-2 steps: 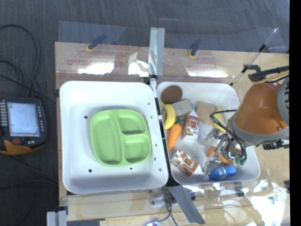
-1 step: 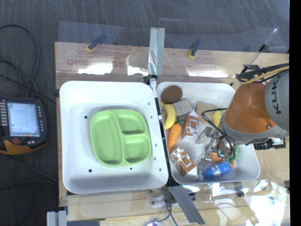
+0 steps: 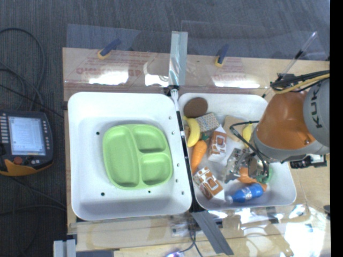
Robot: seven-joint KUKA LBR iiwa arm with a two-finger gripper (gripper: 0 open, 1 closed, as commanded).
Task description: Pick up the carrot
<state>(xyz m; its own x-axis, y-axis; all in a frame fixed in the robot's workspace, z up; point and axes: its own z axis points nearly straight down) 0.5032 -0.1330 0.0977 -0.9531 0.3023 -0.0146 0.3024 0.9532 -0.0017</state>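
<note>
1. We start with the bench [image 3: 123,71], carrying two white bins: the left bin [image 3: 86,143] holds a green divided tray [image 3: 138,155], and the right bin [image 3: 284,186] is crowded with toy food.
2. The arm [image 3: 286,125] reaches in from the right, its orange band hanging over the right bin's far side (a big presence, hiding some of what lies beneath it).
3. The gripper [image 3: 242,165] is down low among the clutter near the middle of the right bin. We cannot tell how its jaws stand; the metalwork is too tangled with the objects around it to read.
4. There's our carrot [image 3: 198,154], lying against the right bin's left wall, just below the banana [image 3: 192,133] and above a small orange-and-white box [image 3: 207,181]. It sits apart from the gripper, with another packet [image 3: 218,142] between them.
5. A blue item [image 3: 247,193] and a brown round piece [image 3: 196,107] fill out the bin.
6. Our judgement: the pick is not yet done. The carrot lies untouched in the bin, so approach, grasp and lift all remain.
</note>
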